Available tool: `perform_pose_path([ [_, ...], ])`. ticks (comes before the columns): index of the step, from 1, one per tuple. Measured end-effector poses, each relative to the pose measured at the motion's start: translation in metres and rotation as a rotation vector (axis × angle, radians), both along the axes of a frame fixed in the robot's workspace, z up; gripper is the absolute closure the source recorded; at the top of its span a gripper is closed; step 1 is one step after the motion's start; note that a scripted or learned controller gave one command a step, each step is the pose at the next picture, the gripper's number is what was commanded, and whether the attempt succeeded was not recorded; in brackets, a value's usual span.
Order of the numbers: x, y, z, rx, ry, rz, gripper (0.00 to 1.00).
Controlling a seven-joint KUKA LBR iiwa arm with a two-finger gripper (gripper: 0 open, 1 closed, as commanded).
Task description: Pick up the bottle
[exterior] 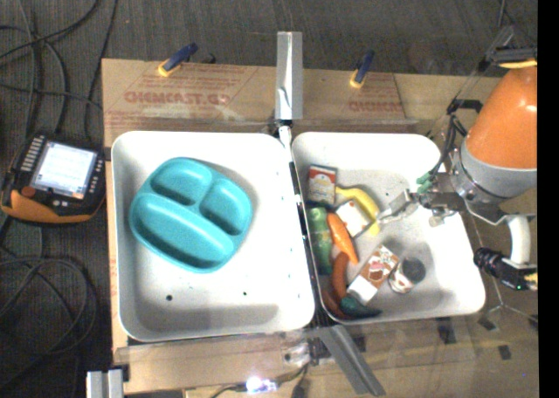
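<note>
Arm: it comes in from the right side, its grey body and orange band [511,113] high at the right edge.
Wrist: it points to the left and a little down.
Gripper [403,205]: low, at the end of the wrist; fingers thin and metallic, nothing is visible between them.

Glossy turquoise plastic tray [192,211], smooth white plastic bins [140,300], brown cardboard [218,95].

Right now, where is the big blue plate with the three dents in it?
In the camera view, the blue plate lies in the left bin, toward its upper left part, across the divider from the right bin where the toys are piled.
</note>
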State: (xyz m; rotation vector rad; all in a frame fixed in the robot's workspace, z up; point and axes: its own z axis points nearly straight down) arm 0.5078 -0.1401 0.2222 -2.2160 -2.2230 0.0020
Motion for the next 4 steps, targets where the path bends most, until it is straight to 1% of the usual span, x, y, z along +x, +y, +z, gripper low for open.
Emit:
perform_pose_path([
  [1, 0.044, -0.013, -0.02, -0.002, -0.001, 0.112, 0.0],
  [2, 0.015, 0.1, -0.039, 0.002, 0.0, 0.429, 0.0],
  [3, 0.058, 0.205, -0.007, 0.0, -0.001, 0.439, 0.0],
  [4, 0.097, 0.266, -0.033, -0.001, 0.001, 0.339, 0.0],
])
